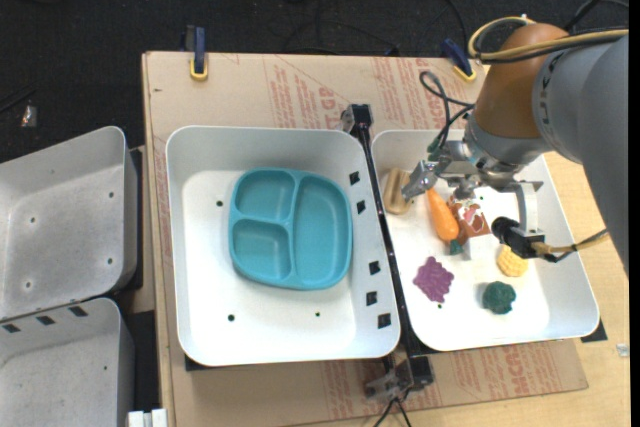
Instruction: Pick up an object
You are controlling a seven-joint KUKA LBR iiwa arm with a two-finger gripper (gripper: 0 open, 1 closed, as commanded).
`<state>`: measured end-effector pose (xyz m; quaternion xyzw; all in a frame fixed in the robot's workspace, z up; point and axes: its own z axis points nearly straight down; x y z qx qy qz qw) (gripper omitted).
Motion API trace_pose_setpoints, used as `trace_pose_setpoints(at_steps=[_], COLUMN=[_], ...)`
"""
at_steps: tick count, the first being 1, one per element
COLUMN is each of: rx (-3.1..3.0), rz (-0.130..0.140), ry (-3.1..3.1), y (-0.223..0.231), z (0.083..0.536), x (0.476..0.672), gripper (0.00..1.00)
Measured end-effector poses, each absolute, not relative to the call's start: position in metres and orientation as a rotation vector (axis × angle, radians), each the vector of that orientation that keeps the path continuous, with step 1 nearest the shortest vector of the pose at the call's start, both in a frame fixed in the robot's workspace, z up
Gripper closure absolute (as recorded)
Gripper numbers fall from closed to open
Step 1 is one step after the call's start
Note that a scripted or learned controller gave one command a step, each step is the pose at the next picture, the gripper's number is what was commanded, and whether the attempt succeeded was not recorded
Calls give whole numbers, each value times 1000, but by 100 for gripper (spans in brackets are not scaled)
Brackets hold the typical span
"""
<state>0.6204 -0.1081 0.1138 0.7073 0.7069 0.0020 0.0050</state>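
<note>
My gripper (pixel 470 195) hangs over the back of the right bin (pixel 560 315), under the grey arm with its orange band. It stands open, one finger (pixel 420 179) to the left and the other to the right. Below it lie an orange carrot (pixel 443 216) and a small red and white item (pixel 472 221), and neither is clearly held. A beige piece (pixel 394 191) lies by the bin's left wall. In front are purple grapes (pixel 433 278), a yellow corn piece (pixel 512 262) and a green broccoli piece (pixel 498 296).
The left bin (pixel 200 315) holds a teal divided plate (pixel 291 227). A black divider with clips (pixel 378 225) runs between the bins. Grey trays (pixel 60 215) lie off the bench to the left. A black cable end (pixel 505 231) dangles near the corn.
</note>
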Motion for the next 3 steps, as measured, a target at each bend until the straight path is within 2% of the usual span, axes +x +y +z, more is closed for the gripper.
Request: trace_pose_setpoints(at_steps=[1,2,3], rx=[2214,2217,2216], rz=[11,2,4], ry=[2212,2222,2222], y=[-108,-105,-105], z=[127,173,226], x=[622,631,632], gripper=[100,100,100])
